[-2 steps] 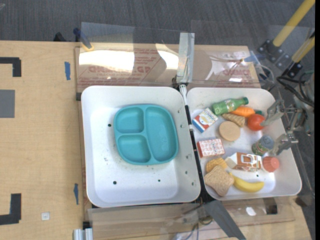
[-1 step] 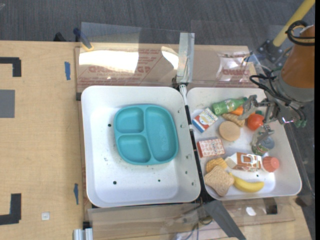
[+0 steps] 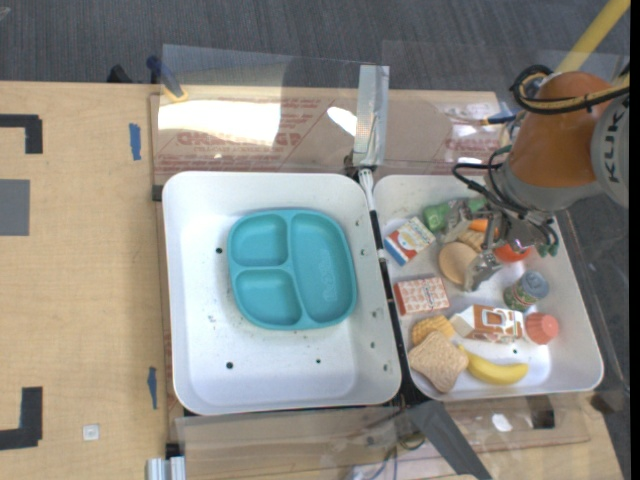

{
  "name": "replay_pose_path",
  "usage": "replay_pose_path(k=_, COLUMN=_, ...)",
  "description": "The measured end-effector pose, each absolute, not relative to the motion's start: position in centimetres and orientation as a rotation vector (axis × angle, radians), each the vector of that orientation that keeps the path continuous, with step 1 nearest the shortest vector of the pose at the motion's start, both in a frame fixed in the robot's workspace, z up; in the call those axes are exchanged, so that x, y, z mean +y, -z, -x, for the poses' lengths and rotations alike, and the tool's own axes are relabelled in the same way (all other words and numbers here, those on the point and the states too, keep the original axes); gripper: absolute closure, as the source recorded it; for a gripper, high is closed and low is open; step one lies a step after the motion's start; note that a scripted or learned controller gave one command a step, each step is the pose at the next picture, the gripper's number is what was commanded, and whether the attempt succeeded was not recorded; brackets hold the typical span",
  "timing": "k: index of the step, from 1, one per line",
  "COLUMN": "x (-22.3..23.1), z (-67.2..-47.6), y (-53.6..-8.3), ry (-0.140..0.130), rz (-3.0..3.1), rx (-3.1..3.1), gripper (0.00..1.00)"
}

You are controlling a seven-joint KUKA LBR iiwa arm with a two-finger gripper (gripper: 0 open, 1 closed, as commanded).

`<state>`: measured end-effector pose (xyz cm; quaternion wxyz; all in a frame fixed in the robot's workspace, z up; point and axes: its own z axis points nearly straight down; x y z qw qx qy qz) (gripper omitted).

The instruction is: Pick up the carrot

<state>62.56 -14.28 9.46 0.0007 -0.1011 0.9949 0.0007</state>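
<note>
The carrot (image 3: 481,224) showed as a small orange sliver in the right bin (image 3: 580,353), near its back, mostly hidden beneath the arm's wrist. The gripper (image 3: 487,266) hung just in front of it, low over the food, touching the edge of a tan bun (image 3: 457,262); I could not tell how it was set. A green vegetable (image 3: 436,215) lay just left of the carrot and a red piece (image 3: 512,253) just right of the tool. Farther forward sat a small carton (image 3: 408,240), a red checkered box (image 3: 421,294), a tin can (image 3: 525,290), a slice of bread (image 3: 438,360) and a banana (image 3: 497,370). In the left bin (image 3: 200,268) rested a teal divided plate (image 3: 293,268).
</note>
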Motion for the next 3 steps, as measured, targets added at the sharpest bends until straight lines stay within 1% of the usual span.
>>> replay_pose_path(k=1, x=-12.3, z=-62.5, y=-8.9, ry=0.005, rz=0.4, rx=3.109, gripper=0.0)
replay_pose_path(k=2, x=-13.3, z=-66.0, y=-8.7, ry=-0.028, rz=0.467, rx=3.152, gripper=0.0)
replay_pose_path(k=3, x=-12.0, z=-53.9, y=-9.0, ry=0.001, rz=0.318, rx=3.116, gripper=0.0)
